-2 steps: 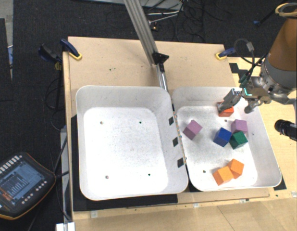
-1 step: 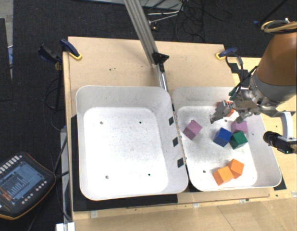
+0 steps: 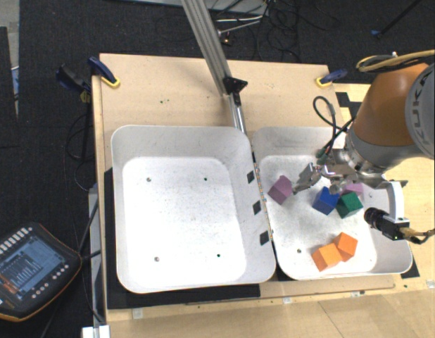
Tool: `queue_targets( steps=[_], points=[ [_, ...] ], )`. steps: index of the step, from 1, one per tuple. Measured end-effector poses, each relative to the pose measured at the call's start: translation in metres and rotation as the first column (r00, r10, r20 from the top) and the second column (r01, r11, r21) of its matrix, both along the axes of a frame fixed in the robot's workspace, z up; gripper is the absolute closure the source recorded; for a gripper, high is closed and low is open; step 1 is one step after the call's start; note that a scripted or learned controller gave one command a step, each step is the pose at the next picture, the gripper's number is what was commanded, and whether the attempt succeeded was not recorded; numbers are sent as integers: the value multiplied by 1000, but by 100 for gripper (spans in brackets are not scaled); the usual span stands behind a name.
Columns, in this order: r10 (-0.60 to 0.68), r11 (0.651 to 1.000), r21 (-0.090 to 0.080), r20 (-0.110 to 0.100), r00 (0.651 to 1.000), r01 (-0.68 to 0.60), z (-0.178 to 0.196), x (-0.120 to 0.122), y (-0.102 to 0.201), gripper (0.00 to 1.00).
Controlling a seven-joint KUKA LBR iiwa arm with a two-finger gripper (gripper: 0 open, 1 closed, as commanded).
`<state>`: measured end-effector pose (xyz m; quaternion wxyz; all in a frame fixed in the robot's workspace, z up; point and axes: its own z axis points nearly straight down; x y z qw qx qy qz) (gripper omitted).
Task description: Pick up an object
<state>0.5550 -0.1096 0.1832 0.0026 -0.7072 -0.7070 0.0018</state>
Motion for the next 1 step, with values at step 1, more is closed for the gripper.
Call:
queue_targets(
  steps=[1],
  points=[
    [0,1000,0,1,1000,0,-44,1,0,0]
  ],
)
